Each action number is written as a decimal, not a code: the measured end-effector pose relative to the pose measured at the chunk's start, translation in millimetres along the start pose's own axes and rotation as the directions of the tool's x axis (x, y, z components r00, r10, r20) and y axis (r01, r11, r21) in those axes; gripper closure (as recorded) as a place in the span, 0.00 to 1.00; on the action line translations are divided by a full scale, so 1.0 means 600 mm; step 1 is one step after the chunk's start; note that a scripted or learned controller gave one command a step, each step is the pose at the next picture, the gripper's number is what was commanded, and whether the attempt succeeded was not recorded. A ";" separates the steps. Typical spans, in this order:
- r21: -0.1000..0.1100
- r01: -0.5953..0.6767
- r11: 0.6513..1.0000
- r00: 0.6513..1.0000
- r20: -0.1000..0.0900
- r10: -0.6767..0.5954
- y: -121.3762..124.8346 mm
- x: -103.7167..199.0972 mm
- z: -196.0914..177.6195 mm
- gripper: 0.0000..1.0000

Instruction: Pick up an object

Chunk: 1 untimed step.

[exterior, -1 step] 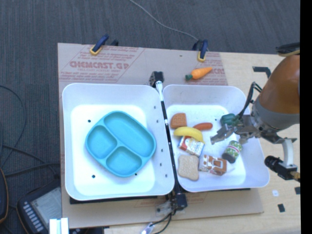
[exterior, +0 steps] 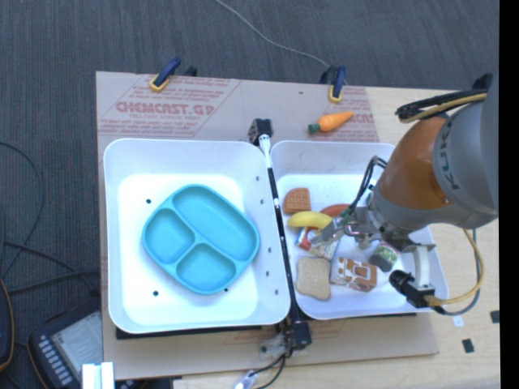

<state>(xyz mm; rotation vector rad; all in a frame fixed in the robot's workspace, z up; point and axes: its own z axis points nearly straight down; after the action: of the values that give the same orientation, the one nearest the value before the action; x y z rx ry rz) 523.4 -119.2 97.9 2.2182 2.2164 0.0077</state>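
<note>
Looming at the right of the frame, the grey arm (exterior: 454, 160) reaches down into the right bin (exterior: 324, 156), its gripper (exterior: 336, 235) low among toy foods: a banana (exterior: 310, 219), a waffle (exterior: 297, 198), bread (exterior: 313, 279). How its jaws stand I cannot tell. A blue divided plate (exterior: 200, 238) sits in the left bin (exterior: 122, 217). A toy carrot (exterior: 330, 122) lies on the board above.

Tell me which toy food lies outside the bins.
The carrot, orange with a green top, on the board behind the right bin; the others lie inside that bin.
</note>
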 end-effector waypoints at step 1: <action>-0.010 -0.001 1.000 1.000 0.003 0.001 -0.052 0.026 0.013 0.00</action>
<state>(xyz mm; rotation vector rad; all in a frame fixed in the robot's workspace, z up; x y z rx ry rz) 492.5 -103.6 89.9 2.2128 2.2087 0.0146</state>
